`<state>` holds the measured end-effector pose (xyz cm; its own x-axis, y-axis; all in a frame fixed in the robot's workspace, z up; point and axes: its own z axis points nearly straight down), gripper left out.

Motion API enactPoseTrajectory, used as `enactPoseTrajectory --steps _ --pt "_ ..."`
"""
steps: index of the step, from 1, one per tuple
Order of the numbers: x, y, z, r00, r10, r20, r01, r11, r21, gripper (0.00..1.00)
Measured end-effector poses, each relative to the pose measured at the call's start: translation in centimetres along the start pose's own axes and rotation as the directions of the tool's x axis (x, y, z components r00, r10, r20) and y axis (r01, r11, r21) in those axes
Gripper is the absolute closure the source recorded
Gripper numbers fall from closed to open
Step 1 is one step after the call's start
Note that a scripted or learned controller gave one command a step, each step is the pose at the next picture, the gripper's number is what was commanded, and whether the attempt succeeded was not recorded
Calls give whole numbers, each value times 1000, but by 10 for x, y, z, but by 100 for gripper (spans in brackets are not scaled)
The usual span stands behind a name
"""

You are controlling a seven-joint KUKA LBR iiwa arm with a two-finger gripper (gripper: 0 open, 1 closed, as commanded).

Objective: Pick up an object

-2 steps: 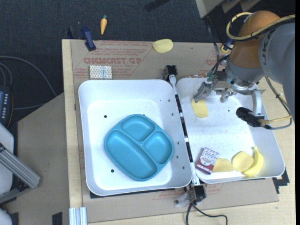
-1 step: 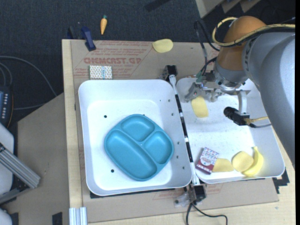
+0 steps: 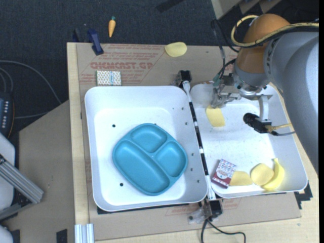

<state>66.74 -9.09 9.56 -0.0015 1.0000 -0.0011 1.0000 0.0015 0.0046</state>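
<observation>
Red packet (image 3: 223, 172) and yellow pieces (image 3: 263, 175) lie nearest me; gripper (image 3: 218, 98) hovers just above yellow block (image 3: 216, 117), block toward me.

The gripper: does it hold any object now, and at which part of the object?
It cannot be told. The gripper sits right above the yellow block in the right bin, touching or nearly touching its top edge, but no clear hold shows.
</observation>
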Motion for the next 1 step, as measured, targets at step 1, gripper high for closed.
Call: enactPoseTrajectory --steps 1 --pt "-5 -43 -51 1000 3 -1 -3 1000 5 100"
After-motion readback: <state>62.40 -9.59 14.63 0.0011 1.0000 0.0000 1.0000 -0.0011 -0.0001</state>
